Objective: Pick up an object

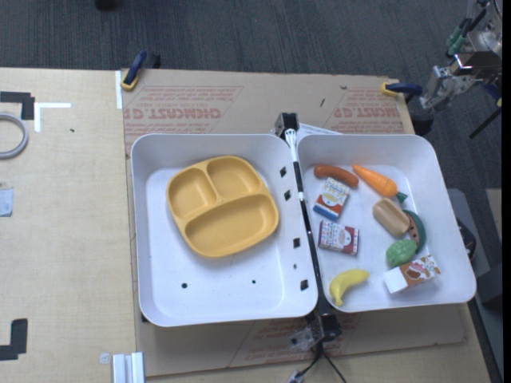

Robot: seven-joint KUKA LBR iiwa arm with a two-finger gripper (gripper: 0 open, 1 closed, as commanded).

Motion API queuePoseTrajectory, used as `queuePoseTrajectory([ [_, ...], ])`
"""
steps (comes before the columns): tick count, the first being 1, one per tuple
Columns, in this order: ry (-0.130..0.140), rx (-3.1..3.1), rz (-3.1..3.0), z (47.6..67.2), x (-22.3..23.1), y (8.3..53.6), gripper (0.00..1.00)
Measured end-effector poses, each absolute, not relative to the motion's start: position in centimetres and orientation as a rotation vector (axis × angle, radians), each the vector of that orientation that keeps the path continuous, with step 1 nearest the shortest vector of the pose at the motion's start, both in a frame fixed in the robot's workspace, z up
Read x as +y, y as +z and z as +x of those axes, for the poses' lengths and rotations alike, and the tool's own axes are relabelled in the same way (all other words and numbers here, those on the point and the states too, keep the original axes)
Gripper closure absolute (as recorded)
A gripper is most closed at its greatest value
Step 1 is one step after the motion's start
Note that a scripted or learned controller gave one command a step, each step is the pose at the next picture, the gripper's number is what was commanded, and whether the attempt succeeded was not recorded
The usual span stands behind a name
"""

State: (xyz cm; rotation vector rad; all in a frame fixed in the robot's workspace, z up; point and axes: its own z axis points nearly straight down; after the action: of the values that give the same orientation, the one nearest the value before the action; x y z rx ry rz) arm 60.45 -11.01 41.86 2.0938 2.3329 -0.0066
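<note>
Bins: two, side by side on the desk [72, 238].
Left bin [152, 286]: one yellow divided plate [222, 206].
Right bin [447, 206]: one banana [347, 284], one carrot [375, 180], one sausage [335, 173], two small cartons [331, 198].
Gripper [447, 86]: far right, outside the bins.

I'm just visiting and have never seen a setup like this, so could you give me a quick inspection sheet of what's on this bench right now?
Surface: cardboard sheet on a wooden bench, bearing two white bins; left bin, right bin.
Job's things: in the right bin, a toy carrot, sausage, banana, bread roll, green vegetable and three small cartons.
Clutter: yellow divided plate in the left bin.
Grippers: gripper at the upper right, off the bins, with no toy near it; fingers too small to judge.
Cables: wires below the bins' near edge.
Surroundings: blue and yellow clamps on the cardboard's far edge; dark carpet beyond.
</note>
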Motion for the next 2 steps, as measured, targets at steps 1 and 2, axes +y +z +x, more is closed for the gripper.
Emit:
queuePoseTrajectory([
  [1, -0.008, 2.334, 2.09, 60.5, -11.0, 42.8, 1.0],
  [2, 0.0, 2.704, 1.598, 60.1, -12.3, 25.2, 1.0],
])
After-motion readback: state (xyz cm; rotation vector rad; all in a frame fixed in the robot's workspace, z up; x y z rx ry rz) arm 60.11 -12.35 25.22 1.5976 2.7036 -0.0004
